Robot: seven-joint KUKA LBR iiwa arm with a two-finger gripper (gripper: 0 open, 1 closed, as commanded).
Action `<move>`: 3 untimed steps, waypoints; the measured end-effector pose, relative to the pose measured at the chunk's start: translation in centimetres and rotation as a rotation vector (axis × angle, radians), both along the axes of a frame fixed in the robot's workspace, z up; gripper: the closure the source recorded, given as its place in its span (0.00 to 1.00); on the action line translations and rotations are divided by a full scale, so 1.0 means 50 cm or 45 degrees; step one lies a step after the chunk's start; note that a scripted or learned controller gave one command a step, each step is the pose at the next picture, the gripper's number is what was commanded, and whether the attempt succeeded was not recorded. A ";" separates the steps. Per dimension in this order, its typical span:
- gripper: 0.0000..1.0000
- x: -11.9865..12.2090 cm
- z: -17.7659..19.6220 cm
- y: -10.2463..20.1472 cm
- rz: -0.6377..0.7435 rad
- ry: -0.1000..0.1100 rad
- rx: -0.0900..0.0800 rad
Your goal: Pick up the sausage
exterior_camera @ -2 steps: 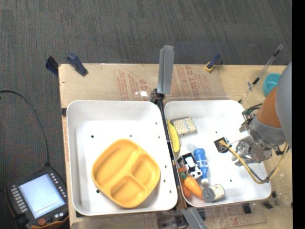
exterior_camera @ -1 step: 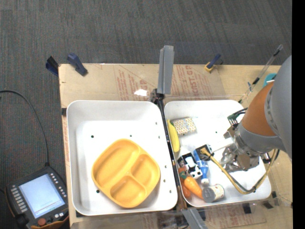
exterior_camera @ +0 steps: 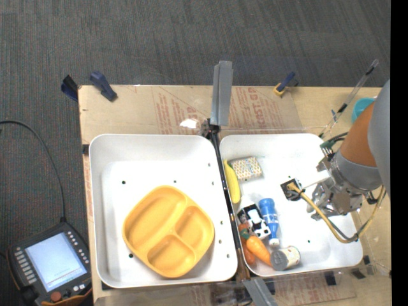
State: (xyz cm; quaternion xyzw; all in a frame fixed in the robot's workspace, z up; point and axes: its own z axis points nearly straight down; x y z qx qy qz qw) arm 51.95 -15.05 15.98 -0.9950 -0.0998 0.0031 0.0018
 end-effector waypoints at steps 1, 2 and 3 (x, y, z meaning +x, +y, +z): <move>1.00 -0.073 -0.031 0.068 0.000 0.002 0.001; 1.00 -0.088 0.069 -0.002 0.005 -0.001 -0.001; 1.00 -0.088 0.052 0.089 0.007 0.000 0.000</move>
